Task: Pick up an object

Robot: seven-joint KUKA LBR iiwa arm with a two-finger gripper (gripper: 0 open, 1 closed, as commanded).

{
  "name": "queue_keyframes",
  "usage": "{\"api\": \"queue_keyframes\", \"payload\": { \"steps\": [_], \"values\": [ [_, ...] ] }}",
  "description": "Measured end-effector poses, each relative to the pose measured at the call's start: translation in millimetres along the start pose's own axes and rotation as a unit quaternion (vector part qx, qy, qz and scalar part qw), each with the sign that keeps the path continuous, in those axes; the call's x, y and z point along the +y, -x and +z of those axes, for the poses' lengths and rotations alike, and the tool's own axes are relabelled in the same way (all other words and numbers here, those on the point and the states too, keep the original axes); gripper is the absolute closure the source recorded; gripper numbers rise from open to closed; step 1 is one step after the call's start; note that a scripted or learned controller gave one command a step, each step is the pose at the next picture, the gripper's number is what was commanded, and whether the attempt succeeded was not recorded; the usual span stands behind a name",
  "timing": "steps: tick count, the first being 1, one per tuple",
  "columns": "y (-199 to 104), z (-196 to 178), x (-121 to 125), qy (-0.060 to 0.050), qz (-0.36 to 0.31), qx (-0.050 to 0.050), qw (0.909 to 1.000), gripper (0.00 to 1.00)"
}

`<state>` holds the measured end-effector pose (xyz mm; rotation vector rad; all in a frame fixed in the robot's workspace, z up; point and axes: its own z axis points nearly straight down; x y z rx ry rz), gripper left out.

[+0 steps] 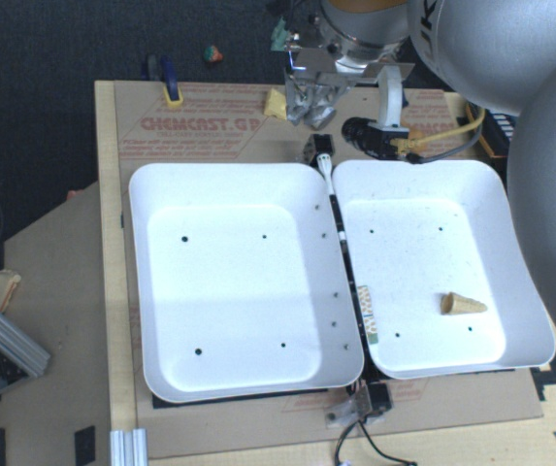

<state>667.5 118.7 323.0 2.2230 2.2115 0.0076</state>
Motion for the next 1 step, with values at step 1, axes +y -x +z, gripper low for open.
{"api": "queue_keyframes", "payload": {
  "steps": [1],
  "values": [
    [118.0,-45.6,0.4,0.0,0.004,-0.003,1.0,1.0]
  ]
}}
